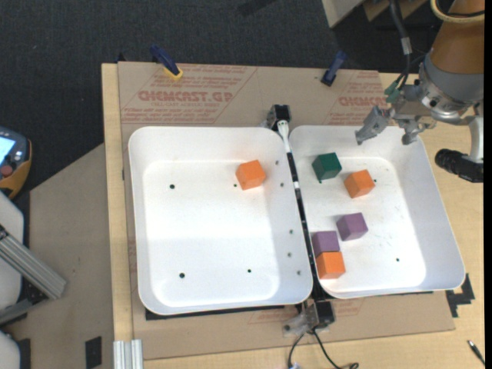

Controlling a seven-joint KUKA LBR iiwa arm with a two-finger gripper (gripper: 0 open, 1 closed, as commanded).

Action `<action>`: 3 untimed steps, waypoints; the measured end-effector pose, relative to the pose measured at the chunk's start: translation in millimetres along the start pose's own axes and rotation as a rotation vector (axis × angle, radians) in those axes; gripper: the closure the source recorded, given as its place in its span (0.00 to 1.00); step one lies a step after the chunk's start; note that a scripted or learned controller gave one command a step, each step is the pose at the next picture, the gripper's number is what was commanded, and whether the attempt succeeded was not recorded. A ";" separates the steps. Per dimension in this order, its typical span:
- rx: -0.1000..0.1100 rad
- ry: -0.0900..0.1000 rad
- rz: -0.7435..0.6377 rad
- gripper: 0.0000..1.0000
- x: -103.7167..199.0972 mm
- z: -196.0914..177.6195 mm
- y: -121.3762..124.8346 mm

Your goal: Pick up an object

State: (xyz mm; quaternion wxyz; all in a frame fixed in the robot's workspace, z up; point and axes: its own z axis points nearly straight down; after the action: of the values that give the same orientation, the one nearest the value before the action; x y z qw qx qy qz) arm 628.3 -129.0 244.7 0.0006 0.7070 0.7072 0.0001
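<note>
From my seat I see the grey arm with its orange band reaching in at the upper right, and its two-finger tool [390,127] hangs above the far rim of the right-hand shallow white plastic bin [442,229]. The two fingers stand spread apart, one pointing down-left toward the bin's far left part, the other shorter one near the far right part, with nothing between them.

Below the tool, in the right bin, I count five small blocks. A dark green cube [327,166] sits nearest the tool, close to the divide between the bins. Just to its right lies an orange cube [358,183], apart from the green one. Further toward me a purple cube [351,226] rests near the bin's middle, and a second purple cube [325,241] sits beside it to the left, touching or nearly touching another orange cube [331,264] at the near edge.

In the left-hand shallow white plastic bin [146,229] a lone orange cube [250,174] lies in the far right part.

Both bins rest on a brown cardboard sheet [207,83] on the worktop, held by a blue clamp [166,62] at the far edge.
</note>
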 end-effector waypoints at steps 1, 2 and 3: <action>0.007 0.001 0.002 0.00 -44.9 168.5 36.5; -0.003 -0.002 0.000 1.00 -43.4 148.3 39.0; -0.003 -0.001 0.000 1.00 -51.9 126.8 38.9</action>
State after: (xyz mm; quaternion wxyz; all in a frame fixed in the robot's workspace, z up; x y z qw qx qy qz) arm 667.3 -180.9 118.0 0.0023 0.7071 0.7071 0.0008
